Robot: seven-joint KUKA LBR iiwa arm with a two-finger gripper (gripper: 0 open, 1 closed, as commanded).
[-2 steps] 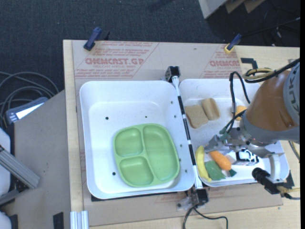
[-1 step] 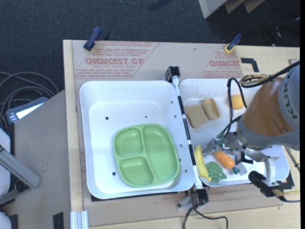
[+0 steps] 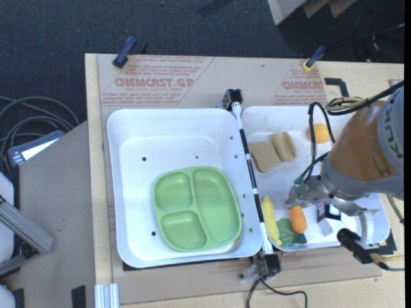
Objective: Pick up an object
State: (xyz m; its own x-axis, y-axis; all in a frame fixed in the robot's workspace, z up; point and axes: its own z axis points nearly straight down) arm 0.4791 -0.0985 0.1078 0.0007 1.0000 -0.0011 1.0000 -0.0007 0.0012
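Note:
In the right bin point(image 3: 282, 117) my gripper point(image 3: 300, 196) hangs low near the front, just above an orange carrot point(image 3: 298, 219). A yellow banana point(image 3: 269, 218) lies along the bin's left wall, left of the carrot. At the banana's front end sits a small green item point(image 3: 287, 237). Two tan bread pieces point(image 3: 272, 151) rest further back in the same bin, well away from the gripper. An orange block point(image 3: 320, 133) shows at the bin's back right, partly behind the arm's cable.
The left bin point(image 3: 128, 133) holds a green divided plate point(image 3: 196, 207). My arm's orange and grey body point(image 3: 363, 153) covers the right bin's right side. A black divider clip point(image 3: 232, 97) sits between the bins at the back.

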